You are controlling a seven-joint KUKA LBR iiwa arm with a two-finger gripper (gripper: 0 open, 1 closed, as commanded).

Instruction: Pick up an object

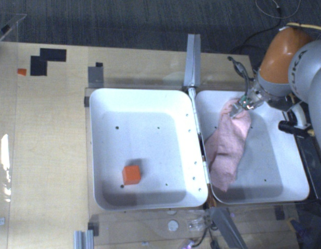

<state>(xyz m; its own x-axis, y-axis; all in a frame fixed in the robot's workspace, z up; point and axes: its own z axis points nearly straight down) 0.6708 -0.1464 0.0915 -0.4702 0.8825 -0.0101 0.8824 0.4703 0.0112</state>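
Orange cube (131,175) sits low in left bin (98,139). Pink cloth (228,144) hangs in right bin (290,185), long axis top-to-bottom, top corner pinched in closed jaws of gripper (245,104).

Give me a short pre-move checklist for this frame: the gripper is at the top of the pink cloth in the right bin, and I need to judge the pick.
1. Gripper at the pink cloth's upper end: ok.
2. Cloth gripped between the fingers: cannot tell, too small to see.
3. Cloth lifted off the right bin: not ok, its lower part lies on the floor.
4. Cloth away from the divider wall: not ok, it lies along the inner edge.
5. Orange block apart in the left bin: ok.
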